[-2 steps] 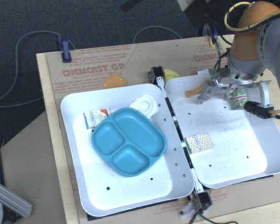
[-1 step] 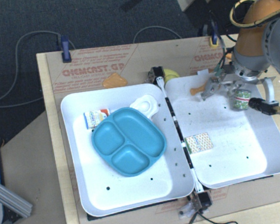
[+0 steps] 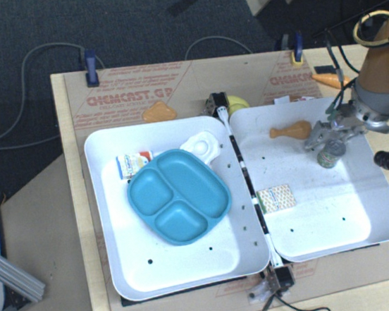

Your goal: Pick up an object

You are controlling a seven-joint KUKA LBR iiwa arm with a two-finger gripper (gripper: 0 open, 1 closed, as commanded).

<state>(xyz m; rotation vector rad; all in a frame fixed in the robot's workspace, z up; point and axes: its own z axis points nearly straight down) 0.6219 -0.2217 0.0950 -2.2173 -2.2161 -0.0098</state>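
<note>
The grey two-finger gripper [image 3: 329, 142] hangs low in the right white bin [image 3: 375, 230], its fingers apparently spread around a small greenish round object [image 3: 328, 158]; centre on it before closing, as the tan drumstick-shaped toy [image 3: 291, 131] lies just beside

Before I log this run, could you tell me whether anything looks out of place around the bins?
Yes: an orange piece and a yellow-green ball lie on the bench board behind the bins, not inside them. In the left bin, the blue divided plate sits askew.
</note>
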